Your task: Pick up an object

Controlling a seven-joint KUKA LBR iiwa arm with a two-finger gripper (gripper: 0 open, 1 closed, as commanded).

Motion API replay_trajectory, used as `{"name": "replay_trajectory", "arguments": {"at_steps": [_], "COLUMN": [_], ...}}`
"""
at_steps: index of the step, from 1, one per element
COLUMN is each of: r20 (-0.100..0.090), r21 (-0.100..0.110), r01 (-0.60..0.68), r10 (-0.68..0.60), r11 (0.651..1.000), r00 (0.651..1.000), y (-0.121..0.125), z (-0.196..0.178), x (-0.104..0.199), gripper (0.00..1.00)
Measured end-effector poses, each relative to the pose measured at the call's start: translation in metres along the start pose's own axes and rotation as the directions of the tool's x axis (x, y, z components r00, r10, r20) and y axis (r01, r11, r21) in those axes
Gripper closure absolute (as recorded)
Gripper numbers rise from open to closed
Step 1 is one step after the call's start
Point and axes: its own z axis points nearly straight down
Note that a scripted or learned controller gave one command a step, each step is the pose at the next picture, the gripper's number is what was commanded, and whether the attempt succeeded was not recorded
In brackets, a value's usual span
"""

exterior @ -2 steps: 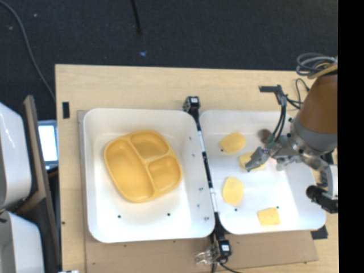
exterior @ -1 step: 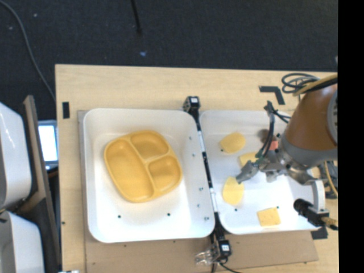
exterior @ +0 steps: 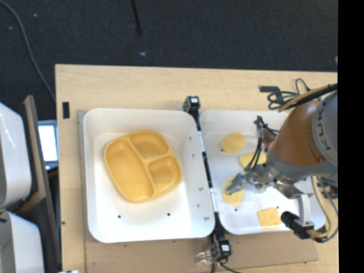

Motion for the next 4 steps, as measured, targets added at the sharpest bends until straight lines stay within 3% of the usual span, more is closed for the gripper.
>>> {"name": "replay_trajectory", "arguments": {"at_steps": [1, 4], "r20": [0.001, 0.002], "r21": [-0.006, -0.010], "r01": [-0.001, 0.000], "r10": [0.001, 0.000], "r11": [1.000, 1.000], "r00": [1.000, 1.000], "y": [0.002, 0.012], "z": [-0.013, -0.186], "x": [-0.001, 0.004], "gripper": [1.00, 1.00]}}
